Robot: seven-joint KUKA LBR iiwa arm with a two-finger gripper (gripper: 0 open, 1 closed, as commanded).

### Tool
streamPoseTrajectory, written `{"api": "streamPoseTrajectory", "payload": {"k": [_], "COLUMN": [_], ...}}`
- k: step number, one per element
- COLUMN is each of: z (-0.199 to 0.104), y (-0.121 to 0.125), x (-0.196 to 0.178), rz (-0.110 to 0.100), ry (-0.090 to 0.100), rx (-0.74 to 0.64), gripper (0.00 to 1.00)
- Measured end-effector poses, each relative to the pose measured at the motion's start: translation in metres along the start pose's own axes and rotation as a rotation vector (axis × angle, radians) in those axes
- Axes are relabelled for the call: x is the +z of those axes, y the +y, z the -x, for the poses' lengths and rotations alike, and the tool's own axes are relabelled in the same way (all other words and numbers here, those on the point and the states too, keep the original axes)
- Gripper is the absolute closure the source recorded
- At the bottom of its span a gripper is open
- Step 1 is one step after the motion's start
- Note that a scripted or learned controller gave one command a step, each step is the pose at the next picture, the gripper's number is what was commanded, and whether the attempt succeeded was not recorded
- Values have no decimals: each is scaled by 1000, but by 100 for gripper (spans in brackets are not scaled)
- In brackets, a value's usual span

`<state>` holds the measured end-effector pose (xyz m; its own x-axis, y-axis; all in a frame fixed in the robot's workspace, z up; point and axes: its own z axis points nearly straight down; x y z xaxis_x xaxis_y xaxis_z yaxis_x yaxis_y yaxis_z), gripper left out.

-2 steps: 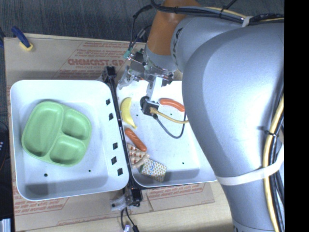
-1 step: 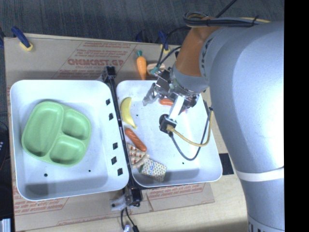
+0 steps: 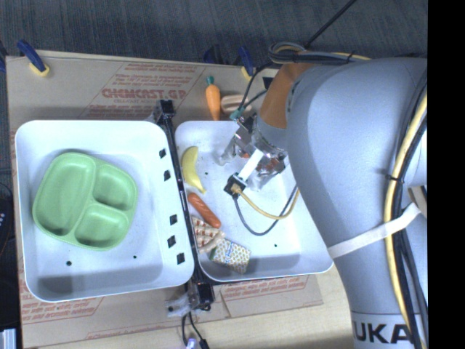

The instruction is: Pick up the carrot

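the carrot (image 3: 212, 101) lies outside both bins, on the brown cardboard (image 3: 138, 89) of the tabletop just behind the right bin's (image 3: 290, 264) far rim, its green top pointing away from the bin. a pale rounded thing (image 3: 231, 103) sits just beside it on the right, too blurred to name. the big grey arm (image 3: 356, 173) covers the right side of the right bin, and the hand (image 3: 243, 145) sits low over the bin's far part, near the carrot but apart from it; how far its fingers are spread cannot be told, and nothing is seen between them. a yellow cable (image 3: 265, 211) and a black one loop from the wrist across the bin floor.

along the right bin's left side lie a banana (image 3: 190, 167), a red-orange sausage-like piece (image 3: 203, 209), a striped item (image 3: 207, 235) and a patterned packet (image 3: 231, 254). the left bin (image 3: 87, 278) holds a green divided plate (image 3: 85, 200), with bare white floor around it. blue clamps (image 3: 33, 57) grip the cardboard's far edge.
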<state>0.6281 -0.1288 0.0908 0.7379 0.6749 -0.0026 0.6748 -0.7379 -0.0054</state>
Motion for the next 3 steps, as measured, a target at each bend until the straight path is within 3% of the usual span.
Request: {"api": "streamPoseTrajectory", "payload": {"k": [1,2,3], "z": [12,8,45], "y": [-64,-2,12], "x": [-101,-120,0], "rz": [1,1,0], "ry": [2,2,0], "rx": [88,190,229], "gripper": [0,0,0]}}
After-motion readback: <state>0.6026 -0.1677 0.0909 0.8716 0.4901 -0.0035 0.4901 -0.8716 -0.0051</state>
